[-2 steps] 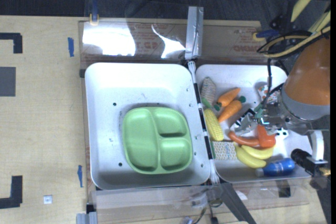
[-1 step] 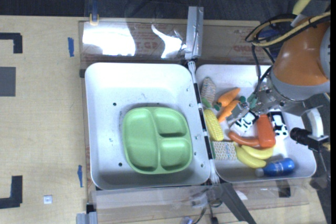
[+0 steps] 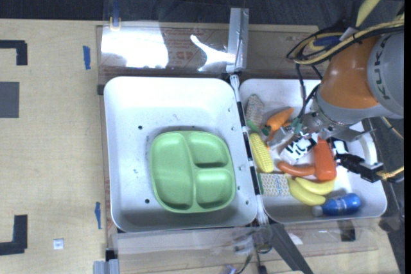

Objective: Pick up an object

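Jaws: cannot tell whether they stand apart or together; the gripper is low in the right bin, hidden in clutter under the grey wrist.
Left bin: shallow, white, smooth, with rounded corners.
Green tray: matte plastic, rounded, split into three compartments, lying flat in the left bin's middle.
Corn cob: yellow, bumpy, lying along the right bin's left wall, left of the gripper.
Carrot: small, orange, tapered, just far-left of the gripper.
Orange pepper: glossy, elongated, just right of the gripper on its near side.
Banana: yellow, smooth, curved, nearer than the gripper, touching the pepper's near end.
Blue bottle: rounded, lying on its side at the near wall, just beside the banana.
Arm: grey with an orange band, entering from the right.
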Robot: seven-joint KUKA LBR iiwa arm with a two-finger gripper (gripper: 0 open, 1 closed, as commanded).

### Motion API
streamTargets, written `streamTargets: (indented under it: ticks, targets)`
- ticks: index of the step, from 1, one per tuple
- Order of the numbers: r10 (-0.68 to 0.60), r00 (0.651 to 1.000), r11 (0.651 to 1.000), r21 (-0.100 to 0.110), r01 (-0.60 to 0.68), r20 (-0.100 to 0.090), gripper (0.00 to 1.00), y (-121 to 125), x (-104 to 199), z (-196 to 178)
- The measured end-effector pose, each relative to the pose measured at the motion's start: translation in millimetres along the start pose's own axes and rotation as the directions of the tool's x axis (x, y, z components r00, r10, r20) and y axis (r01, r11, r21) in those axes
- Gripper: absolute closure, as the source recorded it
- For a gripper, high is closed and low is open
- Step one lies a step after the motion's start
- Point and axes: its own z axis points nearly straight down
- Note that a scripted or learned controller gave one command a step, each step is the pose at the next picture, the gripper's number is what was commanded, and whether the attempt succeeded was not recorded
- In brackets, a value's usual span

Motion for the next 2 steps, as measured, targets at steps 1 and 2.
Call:
streamTargets:
  ticks: [1, 2]
  targets:
    - [-0.211, 0.977, 0.977, 0.017, 0.211, -0.016, 0.00, 53, -17, 31]
    - [-0.209, 0.978, 0.978, 0.011, 0.209, -0.011, 1.00, 55, -18, 20]
